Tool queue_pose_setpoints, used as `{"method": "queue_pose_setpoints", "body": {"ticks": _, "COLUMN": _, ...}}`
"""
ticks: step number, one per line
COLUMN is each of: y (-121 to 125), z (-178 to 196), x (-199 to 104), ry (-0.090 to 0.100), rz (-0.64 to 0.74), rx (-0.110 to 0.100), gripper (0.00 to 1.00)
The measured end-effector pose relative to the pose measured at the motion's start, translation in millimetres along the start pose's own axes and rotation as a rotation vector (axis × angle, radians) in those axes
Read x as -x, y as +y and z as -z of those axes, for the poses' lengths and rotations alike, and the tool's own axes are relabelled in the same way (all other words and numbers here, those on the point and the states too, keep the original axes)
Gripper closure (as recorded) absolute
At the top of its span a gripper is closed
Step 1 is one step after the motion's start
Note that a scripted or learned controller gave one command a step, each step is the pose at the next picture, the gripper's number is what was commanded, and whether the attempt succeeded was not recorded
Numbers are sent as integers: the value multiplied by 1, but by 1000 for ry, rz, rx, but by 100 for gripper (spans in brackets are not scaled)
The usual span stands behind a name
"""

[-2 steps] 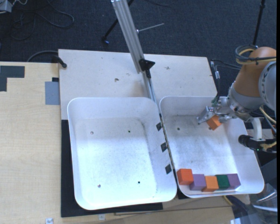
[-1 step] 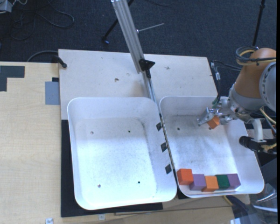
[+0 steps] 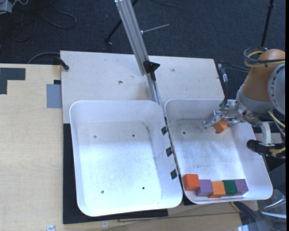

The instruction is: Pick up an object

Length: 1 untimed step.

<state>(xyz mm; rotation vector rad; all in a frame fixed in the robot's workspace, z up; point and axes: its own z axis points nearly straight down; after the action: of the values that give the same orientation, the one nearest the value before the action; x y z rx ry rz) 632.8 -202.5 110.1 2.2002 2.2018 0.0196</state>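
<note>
While the arm (image 3: 262, 83) reaches in from 3 o'clock, its gripper (image 3: 219, 121) hangs over the right bin (image 3: 216, 177), toward that bin's 1 o'clock corner. A small orange block (image 3: 221, 126) sits between the metal fingers (image 3: 213, 121), which are closed on it; the block looks raised off the bin floor, though how far I cannot tell. Along the same bin's 6 o'clock wall lies a row of blocks touching one another: a red-orange one (image 3: 190, 181), a purple one (image 3: 203, 187), an orange one (image 3: 217, 188), a green one (image 3: 229, 186) and another purple one (image 3: 241, 185). At 9 o'clock from this bin sits the left bin (image 3: 86, 124), their rims touching.
</note>
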Motion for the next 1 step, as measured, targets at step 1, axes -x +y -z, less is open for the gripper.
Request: {"method": "queue_pose_setpoints", "body": {"ticks": 1, "y": -19, "z": 32, "x": -50, "ry": 14, "rz": 4, "rx": -29, "gripper": 0}}
